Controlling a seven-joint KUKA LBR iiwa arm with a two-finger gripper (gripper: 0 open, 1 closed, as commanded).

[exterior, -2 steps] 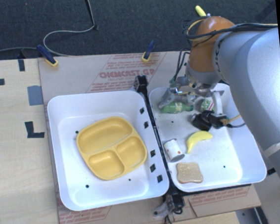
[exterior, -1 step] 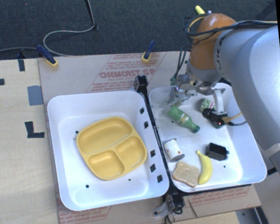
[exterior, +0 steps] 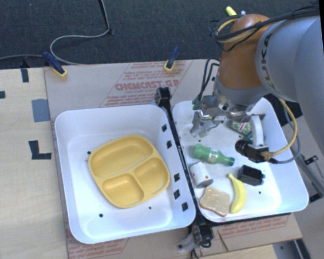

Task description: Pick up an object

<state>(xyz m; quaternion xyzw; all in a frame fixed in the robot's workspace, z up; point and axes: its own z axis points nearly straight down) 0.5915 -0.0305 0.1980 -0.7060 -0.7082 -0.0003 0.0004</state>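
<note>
A: Nearest, a tan toast slice [exterior: 215,201] and a yellow banana [exterior: 237,193] lie side by side in the right white bin [exterior: 285,191]. Just beyond lies a green plastic bottle [exterior: 212,154].

B: Farther back, the two-finger gripper [exterior: 205,124] hangs over that bin, fingers parted, nothing between them.

Crowded in the near half of the right bin [exterior: 284,196]: green bottle [exterior: 212,154], white cup [exterior: 200,174], bread slice [exterior: 214,201], banana [exterior: 236,193] and black block [exterior: 250,175] close together, narrow gaps only. Bare floor at its near right corner. In the left bin [exterior: 71,141], wide room all around the yellow plate [exterior: 129,170].
</note>
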